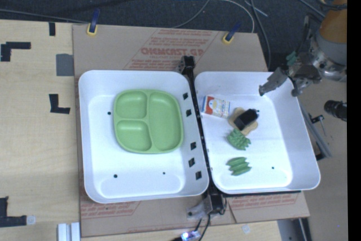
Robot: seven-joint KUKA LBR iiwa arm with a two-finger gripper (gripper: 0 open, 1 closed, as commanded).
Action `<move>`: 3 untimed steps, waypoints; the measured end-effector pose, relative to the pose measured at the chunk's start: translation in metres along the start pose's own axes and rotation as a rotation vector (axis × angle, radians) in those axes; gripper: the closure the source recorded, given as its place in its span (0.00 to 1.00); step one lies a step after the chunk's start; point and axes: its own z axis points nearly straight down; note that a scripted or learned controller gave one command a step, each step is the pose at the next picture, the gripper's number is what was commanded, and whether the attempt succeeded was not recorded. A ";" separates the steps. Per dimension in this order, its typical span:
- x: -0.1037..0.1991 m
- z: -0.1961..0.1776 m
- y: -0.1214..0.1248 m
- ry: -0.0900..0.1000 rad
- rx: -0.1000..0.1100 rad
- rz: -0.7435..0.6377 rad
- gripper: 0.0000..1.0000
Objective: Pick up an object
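Where the black object [246, 118] lies in the right bin [293, 138], it hides part of a tan piece beneath; a green piece [239, 139] sits just below. Your gripper [282, 83] hangs over the bin's upper right rim, fingers spread, holding nothing; the arm is cut off at right.

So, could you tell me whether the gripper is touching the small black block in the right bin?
Apart. The camera view shows the gripper over the bin's upper right rim, bare white floor separating it from the small black block.
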 end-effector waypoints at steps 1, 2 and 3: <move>0.000 -0.006 0.002 -0.002 -0.010 -0.003 0.00; 0.003 0.055 0.010 -0.001 -0.004 -0.003 0.00; 0.007 0.105 0.018 -0.002 -0.006 -0.004 0.00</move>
